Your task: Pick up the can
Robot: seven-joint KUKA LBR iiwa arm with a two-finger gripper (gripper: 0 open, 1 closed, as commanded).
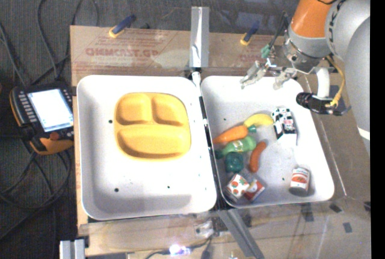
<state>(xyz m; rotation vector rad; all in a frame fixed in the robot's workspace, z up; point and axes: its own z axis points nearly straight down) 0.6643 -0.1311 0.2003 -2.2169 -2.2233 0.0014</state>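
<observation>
You see the gripper point(269, 71) over the far edge of the right bin point(322, 149), its thin metal fingers point(251, 76) spread apart with nothing between them. The can point(299, 180), a short cylinder with a red and white label, stands well apart from it, toward the bin's near right corner. Nearer the gripper lie a curved yellow banana point(259, 120), a tapered orange carrot point(230, 134) and a black-and-white carton point(284, 122).
</observation>
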